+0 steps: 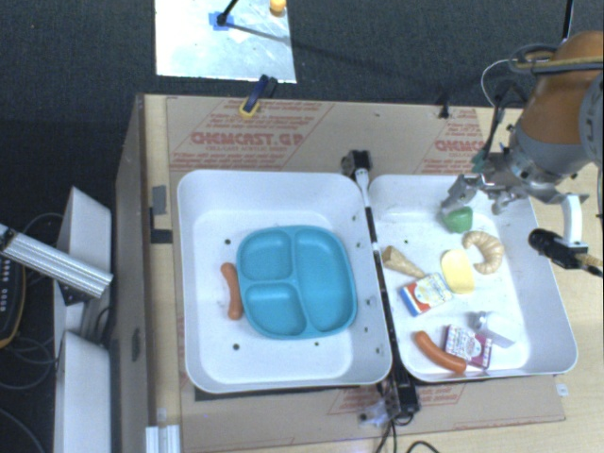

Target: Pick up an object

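My tool [475, 194] is hovering at the green object [459, 219], grip state unclear; I'm risking it slipping against the right bin [557, 338] wall

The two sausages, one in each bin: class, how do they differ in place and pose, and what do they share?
The left sausage lies in the left bin beside the blue tray; the right sausage lies in the right bin by a red-and-white packet. The left sausage runs nearly up-down in the view; the right sausage lies slanted. Both are orange-red, slim and flat on the bin floor.
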{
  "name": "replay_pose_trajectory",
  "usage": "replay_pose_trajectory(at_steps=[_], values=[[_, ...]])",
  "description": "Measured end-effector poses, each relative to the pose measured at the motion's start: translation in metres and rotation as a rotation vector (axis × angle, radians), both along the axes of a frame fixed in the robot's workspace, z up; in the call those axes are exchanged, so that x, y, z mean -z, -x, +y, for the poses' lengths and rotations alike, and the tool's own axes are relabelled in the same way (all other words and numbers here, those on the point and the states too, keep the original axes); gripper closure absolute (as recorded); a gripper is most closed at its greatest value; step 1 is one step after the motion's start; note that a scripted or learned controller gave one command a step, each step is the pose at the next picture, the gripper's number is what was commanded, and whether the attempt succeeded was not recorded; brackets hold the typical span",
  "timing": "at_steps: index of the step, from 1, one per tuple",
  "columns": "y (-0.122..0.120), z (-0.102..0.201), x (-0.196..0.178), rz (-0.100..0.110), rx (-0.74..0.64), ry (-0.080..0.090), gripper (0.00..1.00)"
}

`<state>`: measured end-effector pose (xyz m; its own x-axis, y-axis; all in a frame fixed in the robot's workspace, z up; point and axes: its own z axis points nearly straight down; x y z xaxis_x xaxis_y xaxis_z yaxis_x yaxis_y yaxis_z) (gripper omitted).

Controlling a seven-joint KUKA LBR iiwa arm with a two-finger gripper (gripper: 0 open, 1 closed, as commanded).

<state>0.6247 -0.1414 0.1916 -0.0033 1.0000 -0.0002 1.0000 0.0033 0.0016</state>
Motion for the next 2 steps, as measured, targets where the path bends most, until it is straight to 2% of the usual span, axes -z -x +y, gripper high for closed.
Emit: replay_pose_trajectory(at_steps=[1, 2], values=[[-0.037, 0.011, 0.081, -0.002, 0.001, 0.001, 0.00], [-0.009, -0.045, 0.104, 0.001, 0.002, 0.002, 0.00]])
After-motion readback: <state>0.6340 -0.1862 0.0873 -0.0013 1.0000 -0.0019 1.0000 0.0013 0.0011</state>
